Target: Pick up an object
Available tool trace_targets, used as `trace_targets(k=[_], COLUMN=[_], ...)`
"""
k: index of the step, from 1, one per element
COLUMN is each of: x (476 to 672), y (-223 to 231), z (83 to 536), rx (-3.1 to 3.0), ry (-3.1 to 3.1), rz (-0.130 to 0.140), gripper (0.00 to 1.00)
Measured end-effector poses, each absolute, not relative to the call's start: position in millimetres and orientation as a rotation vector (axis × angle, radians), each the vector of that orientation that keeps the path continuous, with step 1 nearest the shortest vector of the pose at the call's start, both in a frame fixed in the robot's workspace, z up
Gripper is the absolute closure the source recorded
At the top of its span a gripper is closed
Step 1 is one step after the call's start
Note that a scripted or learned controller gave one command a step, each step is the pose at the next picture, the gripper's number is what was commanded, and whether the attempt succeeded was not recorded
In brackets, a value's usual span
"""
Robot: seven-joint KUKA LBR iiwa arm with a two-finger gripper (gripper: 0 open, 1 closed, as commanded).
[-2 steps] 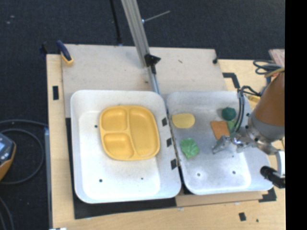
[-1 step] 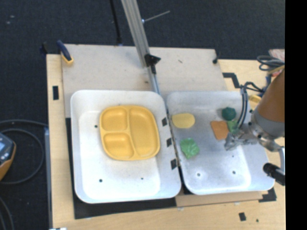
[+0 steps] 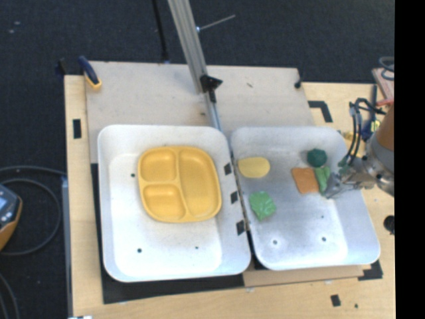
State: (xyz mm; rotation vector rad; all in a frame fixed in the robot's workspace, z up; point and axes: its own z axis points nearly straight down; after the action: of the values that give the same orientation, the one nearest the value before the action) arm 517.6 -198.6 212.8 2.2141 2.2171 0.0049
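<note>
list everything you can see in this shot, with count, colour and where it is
white bins: 2, white, side by side on the bench
divided plate: 1, yellow, three compartments, in the left bin
yellow oval piece: 1, pale yellow, right bin, near its left wall
light green lump: 1, light green, right bin, below the yellow oval piece
orange block: 1, orange, right bin, towards its right side
dark green ball: 1, dark green, right bin, above the orange block
green strip: 1, green, right bin, beside the orange block's right edge
metal post: 1, silver, slanting up from behind the bins
arm: 1, reaching in from the right
gripper: 1, grey, low over the right bin by the green strip
</note>
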Motion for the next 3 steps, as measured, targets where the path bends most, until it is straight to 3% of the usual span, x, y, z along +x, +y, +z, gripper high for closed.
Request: trace_targets(k=[1, 3], x=[519.3, 569.2], y=[-200, -98], z=[261, 270], rx=[2.212, 2.211], ry=[2.219, 2.229], rz=[0.004, 0.004], gripper=[1.0, 1.0])
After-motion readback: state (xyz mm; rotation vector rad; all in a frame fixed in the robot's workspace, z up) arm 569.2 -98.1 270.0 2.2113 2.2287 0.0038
